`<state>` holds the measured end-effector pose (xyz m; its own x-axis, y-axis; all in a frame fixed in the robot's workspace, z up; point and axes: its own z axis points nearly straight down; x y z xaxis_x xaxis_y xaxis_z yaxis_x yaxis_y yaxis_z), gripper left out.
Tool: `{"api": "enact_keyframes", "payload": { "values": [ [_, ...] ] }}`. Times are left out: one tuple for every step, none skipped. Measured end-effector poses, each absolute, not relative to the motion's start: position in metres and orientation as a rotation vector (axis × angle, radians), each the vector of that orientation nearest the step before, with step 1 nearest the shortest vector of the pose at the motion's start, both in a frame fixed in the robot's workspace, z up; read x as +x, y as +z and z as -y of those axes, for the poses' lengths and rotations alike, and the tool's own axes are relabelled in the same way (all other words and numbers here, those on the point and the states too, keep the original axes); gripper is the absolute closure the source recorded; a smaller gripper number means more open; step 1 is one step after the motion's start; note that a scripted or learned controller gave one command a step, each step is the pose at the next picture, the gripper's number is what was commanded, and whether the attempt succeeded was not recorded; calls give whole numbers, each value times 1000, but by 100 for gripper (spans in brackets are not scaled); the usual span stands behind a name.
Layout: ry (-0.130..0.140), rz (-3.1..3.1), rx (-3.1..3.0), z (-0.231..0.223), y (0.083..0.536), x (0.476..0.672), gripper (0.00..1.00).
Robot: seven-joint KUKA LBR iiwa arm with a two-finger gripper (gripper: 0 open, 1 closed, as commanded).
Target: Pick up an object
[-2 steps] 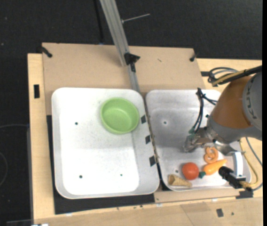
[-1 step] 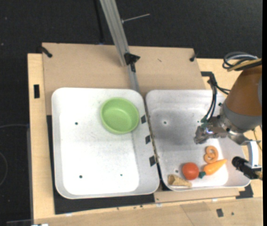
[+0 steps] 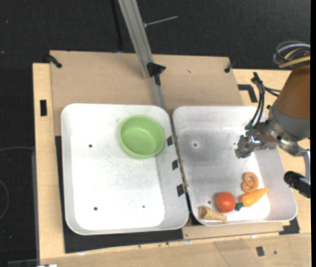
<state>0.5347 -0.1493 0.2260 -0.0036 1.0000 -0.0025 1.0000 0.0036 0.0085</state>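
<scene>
Dark floor surrounds a tan counter (image 3: 108,79) that fills the middle of the frame and carries two shallow white bins side by side. At lower left, the left bin (image 3: 80,204) holds a green bowl (image 3: 142,137) near its upper right corner, close to the rim it shares with its neighbour; the remainder of that bin's floor is bare white. A grey metal post (image 3: 137,32) slants down from the top of the frame to the gap between the bins.

Toward the lower right, the right bin (image 3: 202,132) has its things crowded along the lower rim: a red tomato (image 3: 225,202), a pale wedge of food (image 3: 212,214) just left of it near the lower left corner, an orange carrot (image 3: 255,197) just right of it, and a small orange pretzel (image 3: 250,181) above the carrot. The upper and left floor of this bin lies open.

From the right edge the arm (image 3: 296,102) reaches in, and its end effector (image 3: 246,147) sits over the right bin's upper right part, apart from the food; whether it is clenched or released, I cannot tell.
</scene>
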Motion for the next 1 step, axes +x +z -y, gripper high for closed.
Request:
{"api": "enact_keyframes", "payload": {
  "values": [
    [3,-2223,2214,150,247,536,100]
  ]
}}
